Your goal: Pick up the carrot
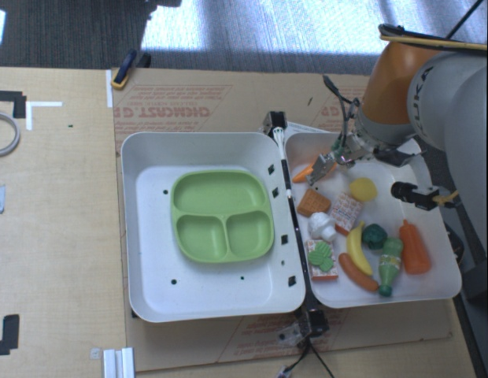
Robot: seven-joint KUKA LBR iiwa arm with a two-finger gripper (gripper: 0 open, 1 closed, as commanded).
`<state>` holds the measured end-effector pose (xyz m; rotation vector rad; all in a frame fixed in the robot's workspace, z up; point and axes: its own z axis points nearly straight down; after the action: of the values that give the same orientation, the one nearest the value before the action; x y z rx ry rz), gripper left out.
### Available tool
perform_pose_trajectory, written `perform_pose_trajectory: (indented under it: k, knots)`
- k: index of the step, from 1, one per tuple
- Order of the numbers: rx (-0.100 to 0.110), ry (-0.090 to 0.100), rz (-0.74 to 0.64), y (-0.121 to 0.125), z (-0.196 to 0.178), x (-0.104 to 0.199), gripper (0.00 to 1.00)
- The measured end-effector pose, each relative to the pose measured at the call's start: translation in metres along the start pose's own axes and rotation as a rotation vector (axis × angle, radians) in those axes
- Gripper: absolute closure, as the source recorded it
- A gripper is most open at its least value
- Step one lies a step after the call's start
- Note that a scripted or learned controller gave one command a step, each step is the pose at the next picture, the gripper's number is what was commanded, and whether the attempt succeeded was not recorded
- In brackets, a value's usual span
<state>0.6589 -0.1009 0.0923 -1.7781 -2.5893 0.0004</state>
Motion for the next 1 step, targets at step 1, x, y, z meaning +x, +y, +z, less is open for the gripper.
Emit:
perform_pose_trajectory:
  k: [1]
  knots:
    - [-0.001,-0.001,0.113,0.0059,-0.1001,0.0628,0.0]
